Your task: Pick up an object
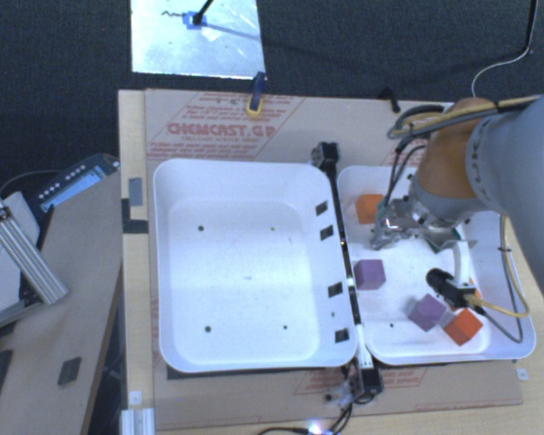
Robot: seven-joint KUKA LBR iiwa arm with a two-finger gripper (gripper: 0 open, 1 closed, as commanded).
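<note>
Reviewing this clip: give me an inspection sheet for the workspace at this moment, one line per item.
Surface: left bin and right bin side by side on a cardboard sheet.
Job's things: orange block, purple block, second purple block and second orange block, all in the right bin.
Clutter: nothing seen.
Grippers: gripper low over the right bin, beside the first orange block.
Cables: cables trail from the wrist.
Surroundings: dark floor, metal plate.

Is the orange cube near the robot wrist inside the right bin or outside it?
Inside. The small orange cube rests on the floor of the shallow white right bin, beside the grey arm's gripper.
</note>
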